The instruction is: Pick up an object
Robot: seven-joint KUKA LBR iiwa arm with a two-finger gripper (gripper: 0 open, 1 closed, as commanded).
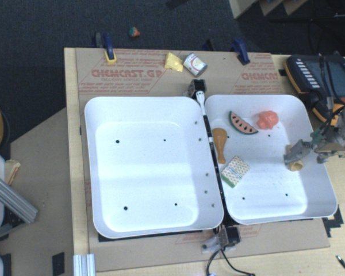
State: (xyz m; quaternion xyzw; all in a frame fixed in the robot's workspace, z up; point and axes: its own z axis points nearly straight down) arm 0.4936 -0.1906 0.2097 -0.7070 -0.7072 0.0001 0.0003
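The right bin point(310, 203) holds a watermelon slice point(242, 123), a pink-red round object point(268, 119), a tan drumstick-shaped piece point(220, 143) against its left wall, and a green-and-white packet point(234, 171). My gripper point(295, 154) reaches in over the bin's right side, low near the floor. A small tan object point(297, 165) lies right under its tip; I cannot tell whether it is gripped. The left bin point(98, 154) stands beside it.
Behind the bins, a yellow piece point(173, 62) and a small white box point(195, 65) lie on the bench board. Blue clamps point(109, 48) grip the board's far edge. A black device point(310, 73) with cables sits at the right.
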